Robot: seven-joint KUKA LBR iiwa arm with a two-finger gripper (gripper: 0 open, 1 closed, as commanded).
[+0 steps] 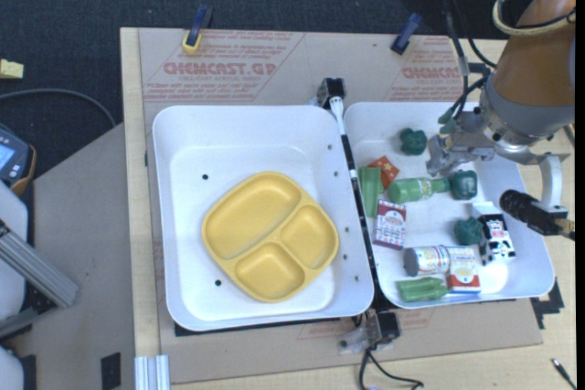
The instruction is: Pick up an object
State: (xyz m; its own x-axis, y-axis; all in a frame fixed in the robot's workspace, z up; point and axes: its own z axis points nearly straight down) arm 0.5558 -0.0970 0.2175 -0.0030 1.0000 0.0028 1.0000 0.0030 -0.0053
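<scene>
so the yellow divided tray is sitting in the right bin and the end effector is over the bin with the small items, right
Not quite. The camera view shows the yellow divided tray in the left bin, not the right one. The rest holds: the end effector is over the right bin, the one with the small items.

High slanted overhead view across both bins (174, 196)

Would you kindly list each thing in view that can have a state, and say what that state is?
yellow tray: upright in the left bin, compartments bare.
green bottle: lying on its side in the right bin.
can: lying on its side.
red and white packet: lying flat.
gripper: low over the right bin, beside the green bottle.
</scene>
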